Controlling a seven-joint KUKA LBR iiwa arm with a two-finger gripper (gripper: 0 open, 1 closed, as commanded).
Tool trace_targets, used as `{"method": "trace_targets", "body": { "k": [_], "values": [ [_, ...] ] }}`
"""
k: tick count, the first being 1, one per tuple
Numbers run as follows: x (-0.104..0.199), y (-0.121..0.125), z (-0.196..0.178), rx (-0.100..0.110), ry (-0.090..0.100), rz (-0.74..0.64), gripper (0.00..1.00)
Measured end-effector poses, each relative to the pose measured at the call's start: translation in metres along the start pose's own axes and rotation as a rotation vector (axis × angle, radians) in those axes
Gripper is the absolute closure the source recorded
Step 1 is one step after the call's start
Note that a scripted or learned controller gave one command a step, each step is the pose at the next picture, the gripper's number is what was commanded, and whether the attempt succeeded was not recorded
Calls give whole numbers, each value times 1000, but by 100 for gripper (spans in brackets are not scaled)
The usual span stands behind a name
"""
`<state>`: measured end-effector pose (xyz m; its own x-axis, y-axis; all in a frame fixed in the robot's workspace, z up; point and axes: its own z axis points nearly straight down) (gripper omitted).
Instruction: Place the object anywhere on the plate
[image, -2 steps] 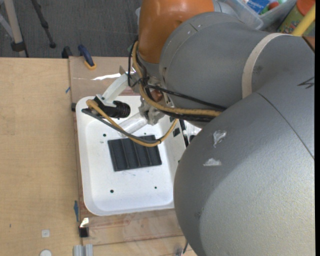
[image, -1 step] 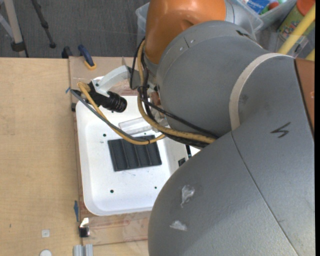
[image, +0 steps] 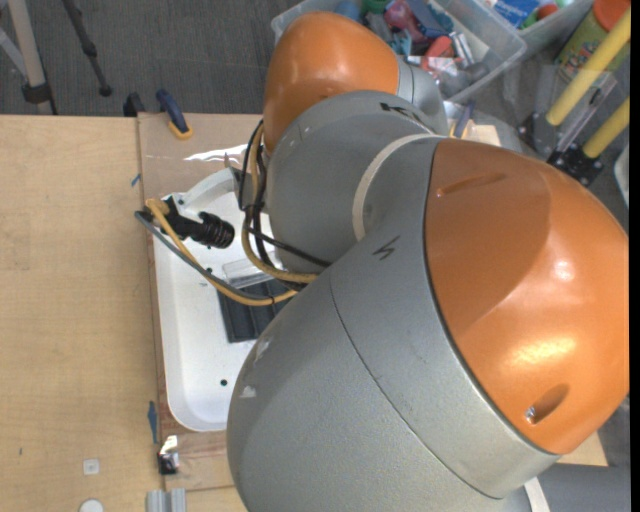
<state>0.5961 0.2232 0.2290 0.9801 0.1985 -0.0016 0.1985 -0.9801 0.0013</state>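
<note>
The grey and orange arm (image: 430, 300) looms close to the camera and covers most of the view. Under it a strip of a white bin (image: 190, 370) shows at the left. A dark flat piece (image: 245, 315) lies on the bin floor, partly under the arm. A black connector with yellow and black cables (image: 205, 232) hangs off the arm above the bin's far end. The arm's bulk hides the plate, the object and the gripper.
The wooden bench top (image: 70, 300) stretches to the left of the bin. A blue clamp (image: 175, 112) sits at the bench's far edge. A clear box of colourful items (image: 450, 30) stands behind the arm at the top right.
</note>
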Motion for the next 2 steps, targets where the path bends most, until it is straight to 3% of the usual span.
{"method": "trace_targets", "body": {
  "k": [1,2],
  "values": [
    [-97,-22,45,2,-4,-394,100],
    [-115,-25,10,2,-3,-1038,100]
  ]
}}
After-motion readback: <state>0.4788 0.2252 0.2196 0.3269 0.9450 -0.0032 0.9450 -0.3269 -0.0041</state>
